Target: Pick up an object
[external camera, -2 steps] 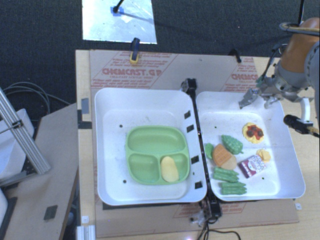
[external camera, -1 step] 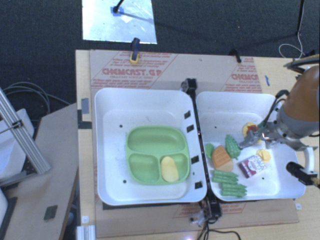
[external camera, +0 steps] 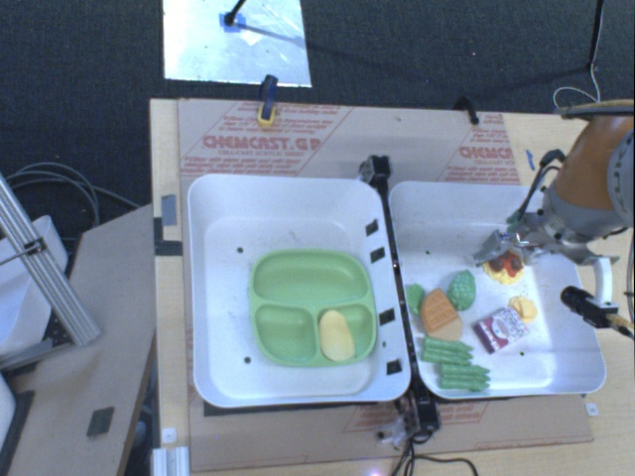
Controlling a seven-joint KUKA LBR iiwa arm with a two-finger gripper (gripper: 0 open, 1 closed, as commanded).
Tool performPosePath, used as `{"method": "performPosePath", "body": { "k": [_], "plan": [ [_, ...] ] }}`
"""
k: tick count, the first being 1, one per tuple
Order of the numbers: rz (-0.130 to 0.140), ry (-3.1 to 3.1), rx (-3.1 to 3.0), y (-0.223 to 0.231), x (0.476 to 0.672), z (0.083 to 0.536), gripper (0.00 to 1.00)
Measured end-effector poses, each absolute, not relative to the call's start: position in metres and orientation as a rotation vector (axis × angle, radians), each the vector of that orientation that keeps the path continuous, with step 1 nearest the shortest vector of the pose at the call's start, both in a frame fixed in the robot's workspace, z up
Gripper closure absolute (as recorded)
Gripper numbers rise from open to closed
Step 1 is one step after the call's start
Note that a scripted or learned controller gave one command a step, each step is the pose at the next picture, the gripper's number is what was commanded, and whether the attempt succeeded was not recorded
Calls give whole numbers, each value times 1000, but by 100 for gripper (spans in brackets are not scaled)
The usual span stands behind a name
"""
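Over the right bin (external camera: pixel 571 370) the gripper (external camera: pixel 504 249) hangs right above a small red-and-yellow toy (external camera: pixel 507 267), which lies in the bin just up-right of the green leafy toy (external camera: pixel 460 290), nothing lifted yet, though whether the jaws are parted I can't tell.

My two white bins (external camera: pixel 298 206) look like smooth moulded plastic with a faint sheen. The green divided tray (external camera: pixel 298 286) is matt plastic, and the yellow piece (external camera: pixel 337 335) in it has a soft, waxy gloss. The toy foods, such as the green pea pods (external camera: pixel 454 363), read as smooth plastic. My bench board (external camera: pixel 327 132) looks like printed cardboard; the sheet (external camera: pixel 236 28) beyond shines like metal.
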State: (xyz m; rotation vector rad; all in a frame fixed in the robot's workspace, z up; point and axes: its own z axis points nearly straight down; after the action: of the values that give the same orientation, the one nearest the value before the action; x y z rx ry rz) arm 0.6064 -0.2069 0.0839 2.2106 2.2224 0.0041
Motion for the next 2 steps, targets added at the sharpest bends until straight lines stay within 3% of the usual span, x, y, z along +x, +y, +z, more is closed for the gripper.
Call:
{"method": "performPosePath", "body": {
  "k": [1,2],
  "plan": [
    [1,2227,2214,-206,671,86,0],
    [-2,2222,2223,-207,614,85,0]
  ]
}}
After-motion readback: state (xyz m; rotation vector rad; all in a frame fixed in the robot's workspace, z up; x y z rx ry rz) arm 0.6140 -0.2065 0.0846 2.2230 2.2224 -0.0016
